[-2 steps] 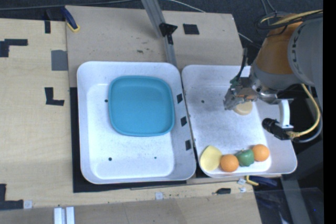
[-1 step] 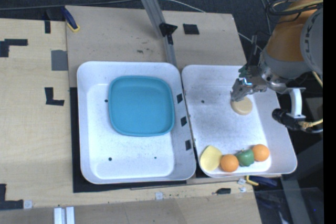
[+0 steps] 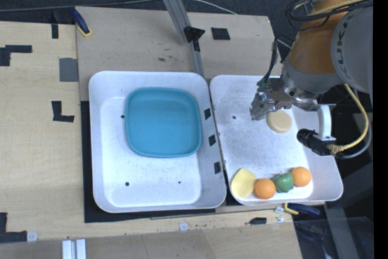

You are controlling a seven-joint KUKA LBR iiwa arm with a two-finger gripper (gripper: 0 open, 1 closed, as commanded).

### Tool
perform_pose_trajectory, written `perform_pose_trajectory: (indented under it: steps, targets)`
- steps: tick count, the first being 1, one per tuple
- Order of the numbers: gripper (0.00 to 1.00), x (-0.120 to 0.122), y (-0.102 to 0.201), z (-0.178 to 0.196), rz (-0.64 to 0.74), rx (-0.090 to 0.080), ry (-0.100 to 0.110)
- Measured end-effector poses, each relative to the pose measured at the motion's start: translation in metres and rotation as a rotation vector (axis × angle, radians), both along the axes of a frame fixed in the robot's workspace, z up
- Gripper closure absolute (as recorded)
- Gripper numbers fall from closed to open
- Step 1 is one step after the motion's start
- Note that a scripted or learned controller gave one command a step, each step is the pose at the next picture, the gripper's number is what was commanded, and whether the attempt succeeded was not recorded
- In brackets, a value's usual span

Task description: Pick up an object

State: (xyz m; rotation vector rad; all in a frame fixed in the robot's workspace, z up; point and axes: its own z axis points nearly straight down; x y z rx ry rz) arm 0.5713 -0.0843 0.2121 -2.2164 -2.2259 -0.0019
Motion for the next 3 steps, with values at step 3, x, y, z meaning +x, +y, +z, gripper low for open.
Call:
perform_pose_trajectory:
  steps: [3]
  targets:
    - [1.0,-0.027,0.165,-0.01,0.0,0.0,0.002]
